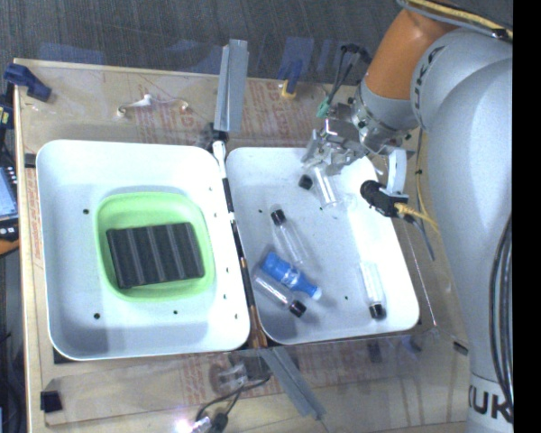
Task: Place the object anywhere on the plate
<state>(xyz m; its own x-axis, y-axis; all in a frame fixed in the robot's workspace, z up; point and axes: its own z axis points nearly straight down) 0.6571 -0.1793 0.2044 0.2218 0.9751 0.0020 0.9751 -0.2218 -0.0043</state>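
The green plate (153,207) lies in the left bin (63,179) with a dark ribbed insert (154,252) at its middle, so the bare green rim around that insert is the easiest landing spot.

The loose pieces are all in the right bin (397,278). Three clear vials with black caps lie flat there: one (287,234) near the bin's middle, one (279,294) toward the near edge, and one (371,287) by the right wall. A blue piece (287,273) lies just beside the second vial, possibly touching it.

The tool (325,162) hangs over the far part of the right bin. A clear vial (324,186) slants down from it, black cap (304,182) to the left. The upper end of that vial sits at the fingers, yet I cannot tell whether they are clamped on it or merely beside it, nor whether the vial is lifted or resting on the bin floor.

Judging by that pose, this vial is probably the object to move, and the grasp stage is in hand. The plate is well apart, across the wall between the bins.
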